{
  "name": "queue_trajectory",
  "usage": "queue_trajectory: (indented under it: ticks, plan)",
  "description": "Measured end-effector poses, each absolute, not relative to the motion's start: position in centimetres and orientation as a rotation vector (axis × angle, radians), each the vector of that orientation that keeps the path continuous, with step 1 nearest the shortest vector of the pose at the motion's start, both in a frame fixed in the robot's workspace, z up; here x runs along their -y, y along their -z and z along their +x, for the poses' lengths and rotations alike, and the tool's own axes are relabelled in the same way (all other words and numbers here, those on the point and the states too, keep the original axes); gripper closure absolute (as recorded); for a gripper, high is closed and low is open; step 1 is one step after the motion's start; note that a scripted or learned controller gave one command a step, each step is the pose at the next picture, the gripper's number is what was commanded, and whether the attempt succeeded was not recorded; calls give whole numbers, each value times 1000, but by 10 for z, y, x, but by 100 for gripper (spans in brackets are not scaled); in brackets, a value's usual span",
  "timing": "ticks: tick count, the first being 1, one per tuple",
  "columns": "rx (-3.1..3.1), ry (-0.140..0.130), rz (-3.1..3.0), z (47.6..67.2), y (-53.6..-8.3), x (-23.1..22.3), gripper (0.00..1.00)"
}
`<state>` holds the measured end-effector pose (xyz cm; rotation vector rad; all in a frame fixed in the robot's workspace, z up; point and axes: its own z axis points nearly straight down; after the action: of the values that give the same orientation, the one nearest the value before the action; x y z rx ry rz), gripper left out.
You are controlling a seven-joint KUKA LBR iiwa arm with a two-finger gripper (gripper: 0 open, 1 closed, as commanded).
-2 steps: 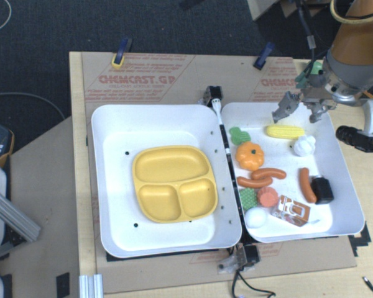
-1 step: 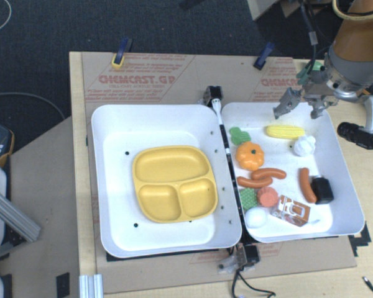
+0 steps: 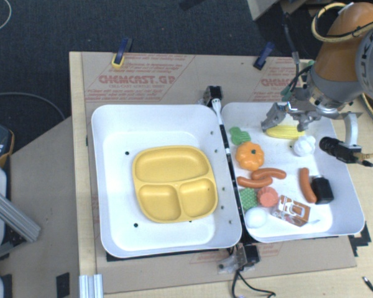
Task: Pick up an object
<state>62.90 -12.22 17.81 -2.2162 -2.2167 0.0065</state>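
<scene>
Gripper (image 3: 290, 118) hangs over right bin (image 3: 345, 219), far end, fingers spread, nothing between them; banana (image 3: 283, 131) lies directly beneath at 6 o'clock, long axis running 3-to-9; white ball (image 3: 304, 146) just beside at 4 o'clock; judged next: straight descent, closing across banana's short width.

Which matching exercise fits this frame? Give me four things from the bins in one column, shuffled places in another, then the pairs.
Things:
1. yellow tray
2. banana
3. white ball
4. black block

Places:
A. right bin, near front edge
B. left bin
C. right bin, far end, under the tool
D. right bin, right side, beside a sausage

Pairs: 1-B, 2-C, 3-A, 4-D
</scene>
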Motion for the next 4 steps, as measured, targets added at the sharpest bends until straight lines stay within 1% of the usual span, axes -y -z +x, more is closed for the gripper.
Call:
queue_trajectory:
  ticks: [1,2,3,4]
  plan:
    - [2216,-6,-2217,620,-131,122,0]
    - [2218,-5,-2218,620,-82,121,0]
    - [2220,1,-2224,621,-96,122,100]
    - [2228,7,-2226,623,-160,120,100]
